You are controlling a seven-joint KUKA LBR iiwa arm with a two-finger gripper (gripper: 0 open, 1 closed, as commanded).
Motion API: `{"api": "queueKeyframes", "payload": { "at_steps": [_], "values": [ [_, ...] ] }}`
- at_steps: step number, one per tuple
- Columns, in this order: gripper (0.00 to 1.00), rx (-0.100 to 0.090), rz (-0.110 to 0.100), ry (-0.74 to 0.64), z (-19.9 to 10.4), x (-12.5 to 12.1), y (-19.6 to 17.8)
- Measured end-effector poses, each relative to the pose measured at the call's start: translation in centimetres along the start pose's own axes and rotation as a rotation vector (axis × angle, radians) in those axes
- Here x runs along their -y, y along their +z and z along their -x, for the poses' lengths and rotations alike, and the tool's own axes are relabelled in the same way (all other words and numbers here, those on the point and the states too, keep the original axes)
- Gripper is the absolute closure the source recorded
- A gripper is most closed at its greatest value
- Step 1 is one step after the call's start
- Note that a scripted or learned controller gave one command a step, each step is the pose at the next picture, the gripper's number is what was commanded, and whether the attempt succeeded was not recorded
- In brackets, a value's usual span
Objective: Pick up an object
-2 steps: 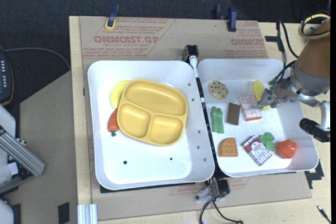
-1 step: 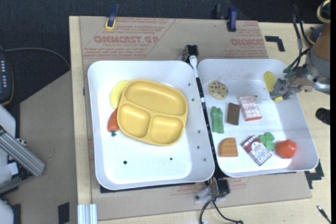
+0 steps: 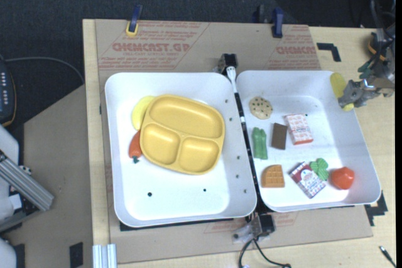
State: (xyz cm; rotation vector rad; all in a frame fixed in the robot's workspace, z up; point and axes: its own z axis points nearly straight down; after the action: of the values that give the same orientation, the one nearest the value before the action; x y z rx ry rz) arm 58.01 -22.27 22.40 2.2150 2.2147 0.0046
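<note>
My gripper (image 3: 353,95) hangs over the right bin's (image 3: 314,201) far right rim, with the arm coming in from the right edge. A yellow piece (image 3: 337,83) lies just left of it at the rim; whether they touch is unclear. In that bin lie a cookie (image 3: 260,107), a green piece (image 3: 259,142), a brown bar (image 3: 279,135), a red-and-white packet (image 3: 298,128), an orange waffle (image 3: 272,176), a second packet (image 3: 306,181), a green leafy piece (image 3: 321,167) and a red tomato (image 3: 342,178).
The left bin (image 3: 176,204) holds a yellow divided plate (image 3: 182,134), with a yellow piece (image 3: 141,111) and a red pepper (image 3: 135,147) tucked at its left side. Both bins rest on a cardboard sheet (image 3: 188,44) clamped at the back.
</note>
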Motion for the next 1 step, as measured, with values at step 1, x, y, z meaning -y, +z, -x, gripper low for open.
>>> {"api": "queueKeyframes", "payload": {
  "at_steps": [1],
  "values": [
    [1.0,-0.002,-0.005,-0.002,-0.03,-0.08,-0.13]
  ]
}}
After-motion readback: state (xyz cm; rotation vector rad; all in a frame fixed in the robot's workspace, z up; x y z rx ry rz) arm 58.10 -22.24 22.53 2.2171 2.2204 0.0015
